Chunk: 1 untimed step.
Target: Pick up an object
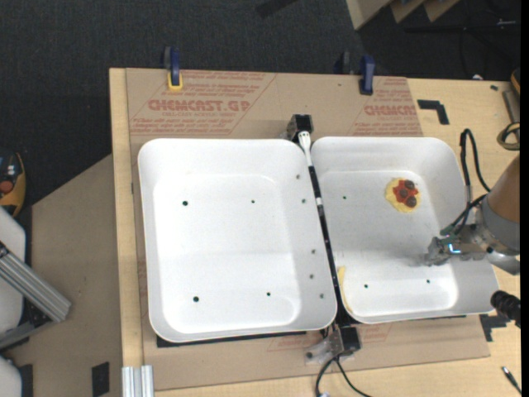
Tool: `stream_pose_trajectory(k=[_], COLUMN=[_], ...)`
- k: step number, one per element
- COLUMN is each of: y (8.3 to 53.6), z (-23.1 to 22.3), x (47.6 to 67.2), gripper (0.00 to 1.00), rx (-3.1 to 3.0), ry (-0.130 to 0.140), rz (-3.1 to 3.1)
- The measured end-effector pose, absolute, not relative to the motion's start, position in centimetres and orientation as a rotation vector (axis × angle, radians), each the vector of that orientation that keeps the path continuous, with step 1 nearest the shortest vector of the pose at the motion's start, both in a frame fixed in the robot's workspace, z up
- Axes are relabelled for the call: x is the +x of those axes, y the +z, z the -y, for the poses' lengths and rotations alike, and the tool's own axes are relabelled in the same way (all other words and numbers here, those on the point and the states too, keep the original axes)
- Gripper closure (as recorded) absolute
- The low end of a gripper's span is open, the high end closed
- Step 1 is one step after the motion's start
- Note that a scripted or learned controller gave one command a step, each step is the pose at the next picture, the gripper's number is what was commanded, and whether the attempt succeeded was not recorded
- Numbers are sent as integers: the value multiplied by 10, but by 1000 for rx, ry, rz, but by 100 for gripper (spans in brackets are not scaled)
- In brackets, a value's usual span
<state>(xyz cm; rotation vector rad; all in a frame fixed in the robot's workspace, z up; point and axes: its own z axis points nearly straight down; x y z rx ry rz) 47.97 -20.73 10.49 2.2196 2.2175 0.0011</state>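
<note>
A small round yellow object with a red and dark top lies in the right bin, toward its far right part. My gripper hangs low over the right bin's near right area, below and to the right of that object and apart from it. Nothing shows between its fingers. A thin yellow sliver shows at the right bin's near left edge.
The left bin stands beside the right one, with a black bar along the seam between them. Two blue clamps hold the brown board's far edge. Cables run along the right side.
</note>
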Motion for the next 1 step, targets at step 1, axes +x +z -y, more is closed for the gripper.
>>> stream_pose_trajectory(k=[1], y=[115], z=[208], x=[480], gripper=[100], rx=[2218], ry=[2], rz=[-2216])
